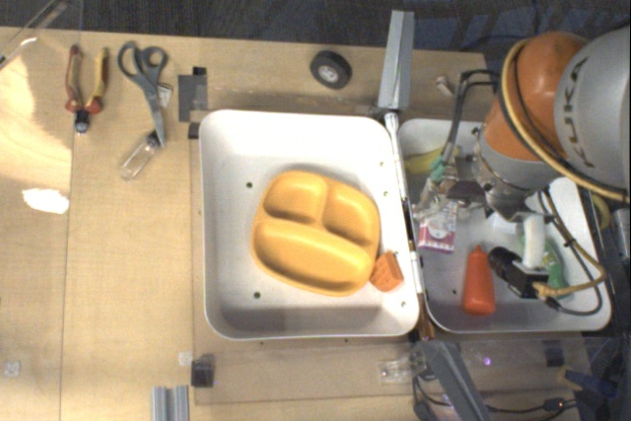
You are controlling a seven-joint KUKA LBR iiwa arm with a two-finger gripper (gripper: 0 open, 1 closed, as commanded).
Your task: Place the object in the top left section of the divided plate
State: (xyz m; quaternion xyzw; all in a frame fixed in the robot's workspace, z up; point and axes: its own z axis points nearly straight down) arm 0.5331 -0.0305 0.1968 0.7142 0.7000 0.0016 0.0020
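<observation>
The yellow divided plate (315,230) lies in the left white bin (227,212), with two small sections at the far side and one long section at the near side. All three sections are bare. A small orange block (385,272) rests on the bin floor against the plate's near right edge. My gripper (441,202) hangs over the left part of the right bin (582,315), just above a pink and clear packet (436,233). An orange carrot-shaped piece (478,281) stands in that bin, near its front.
In the right bin, a yellow item (424,159) lies at the far left, and a white piece (533,240) and a green piece (553,263) sit under the arm. Scissors (148,84), pliers (85,84) and a tape roll (331,68) lie on the bench behind the bins.
</observation>
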